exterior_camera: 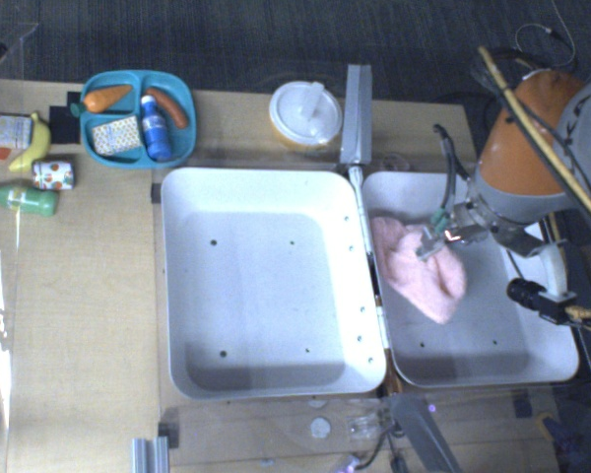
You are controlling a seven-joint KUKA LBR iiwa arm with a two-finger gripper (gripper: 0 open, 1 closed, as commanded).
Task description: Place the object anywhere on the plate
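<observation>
pink cloth [419, 269], crumpled and soft-looking, lies in the right bin [492, 348], toward that bin's left wall and in its upper half. the arm [532, 151], grey with its orange band, comes in from the right edge of the frame, and its end effector [439, 240] sits right at the cloth's upper right edge, seemingly touching the fabric; how it is set i cannot tell from this angle. the left bin [266, 284] fills the middle of the frame. on the bench [69, 313] at the upper left sits a blue divided plate [138, 116] carrying toy food: an orange carrot, a sausage, a blue bottle and a cracker. left of it lie a banana [32, 144], a small can [52, 174] and a green bottle [20, 198]. a round white lid [305, 113] rests above the bins near the top centre.
</observation>
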